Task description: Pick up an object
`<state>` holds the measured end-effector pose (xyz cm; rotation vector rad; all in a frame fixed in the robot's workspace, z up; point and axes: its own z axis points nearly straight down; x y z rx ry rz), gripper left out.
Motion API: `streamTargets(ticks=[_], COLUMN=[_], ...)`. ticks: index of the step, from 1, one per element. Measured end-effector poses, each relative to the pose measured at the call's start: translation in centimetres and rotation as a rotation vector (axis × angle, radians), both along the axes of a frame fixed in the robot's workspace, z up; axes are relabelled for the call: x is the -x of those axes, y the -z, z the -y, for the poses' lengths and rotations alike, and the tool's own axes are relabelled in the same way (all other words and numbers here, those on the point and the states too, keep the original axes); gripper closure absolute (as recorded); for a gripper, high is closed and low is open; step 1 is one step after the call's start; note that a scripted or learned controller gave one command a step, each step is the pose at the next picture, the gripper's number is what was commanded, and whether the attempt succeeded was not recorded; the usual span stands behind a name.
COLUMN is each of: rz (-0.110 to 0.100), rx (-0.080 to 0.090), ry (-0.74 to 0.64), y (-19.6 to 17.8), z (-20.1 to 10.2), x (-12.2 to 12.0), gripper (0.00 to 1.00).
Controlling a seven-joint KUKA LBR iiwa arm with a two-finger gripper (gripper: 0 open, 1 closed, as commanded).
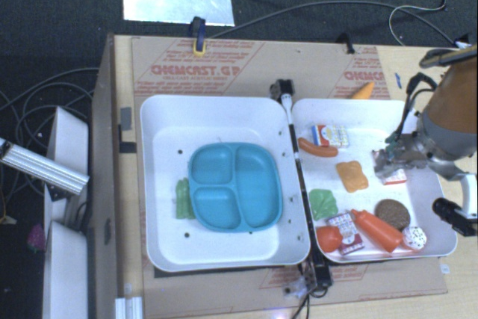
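Note:
My gripper (pixel 385 162) reaches into the right bin (pixel 373 114) from the right, low over its right-hand side, next to a small red and white item (pixel 396 177) that lies by its tip. Just left of it lies an orange-brown piece (pixel 352 175). A brown round patty (pixel 392 212), an orange-red bottle (pixel 377 229) and a white speckled ball (pixel 414 237) sit nearer the front. A hot dog (pixel 317 149) and a small carton (pixel 329 135) lie at the back left.
The left bin (pixel 172 116) holds a blue divided plate (pixel 235 185) with a green item (pixel 183 199) beside it. A green leaf (pixel 323 202), a red tomato (pixel 328 237) and a small packet (pixel 346 229) fill the right bin's front left. An orange carrot (pixel 363 91) lies on the cardboard behind.

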<state>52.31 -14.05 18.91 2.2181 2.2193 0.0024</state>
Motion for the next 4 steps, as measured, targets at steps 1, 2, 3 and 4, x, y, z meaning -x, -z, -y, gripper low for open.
streamTargets(ticks=[1, 2, 3, 4], rz=[-0.002, -0.003, 0.001, 0.001], rx=[-0.001, -0.002, -0.001, -0.001], ry=[-0.001, -0.002, -0.004, -0.003], y=[0.1, 10.3, 9.1, -5.4], z=[-0.1, -0.9, -0.9, -5.2], x=[0.0, -2.6, -2.7, 0.4], gripper=[0.00, 0.00, 1.00, 1.00])
